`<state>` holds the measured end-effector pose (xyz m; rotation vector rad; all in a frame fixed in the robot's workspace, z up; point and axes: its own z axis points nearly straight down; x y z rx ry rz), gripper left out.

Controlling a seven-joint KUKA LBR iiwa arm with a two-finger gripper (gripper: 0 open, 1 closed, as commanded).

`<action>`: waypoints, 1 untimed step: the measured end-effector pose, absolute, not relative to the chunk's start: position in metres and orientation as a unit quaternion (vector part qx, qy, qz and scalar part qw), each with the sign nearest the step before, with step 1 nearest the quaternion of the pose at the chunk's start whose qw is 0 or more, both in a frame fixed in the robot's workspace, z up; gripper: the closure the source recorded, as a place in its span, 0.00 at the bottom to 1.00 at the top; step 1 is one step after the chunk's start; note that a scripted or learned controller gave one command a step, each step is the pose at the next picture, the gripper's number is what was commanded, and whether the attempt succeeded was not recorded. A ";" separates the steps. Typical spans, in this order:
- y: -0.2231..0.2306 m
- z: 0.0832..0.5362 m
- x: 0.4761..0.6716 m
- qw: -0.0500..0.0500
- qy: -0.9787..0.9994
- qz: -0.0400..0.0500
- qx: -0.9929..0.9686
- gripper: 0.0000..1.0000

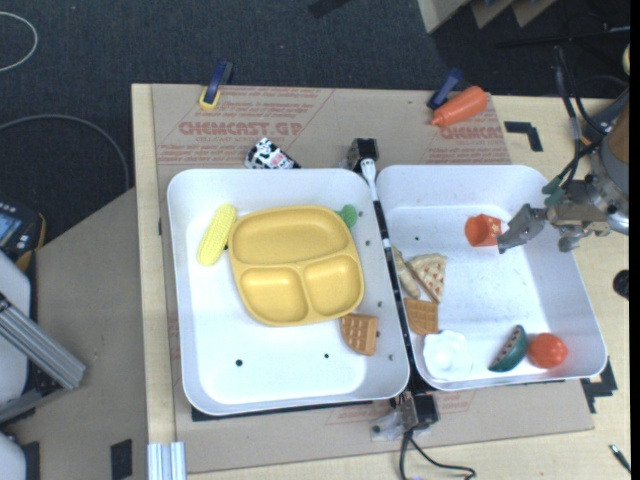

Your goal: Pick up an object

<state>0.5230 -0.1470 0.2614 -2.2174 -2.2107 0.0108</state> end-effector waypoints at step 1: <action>-0.147 0.267 0.525 0.000 -0.707 0.000 -0.707 0.00</action>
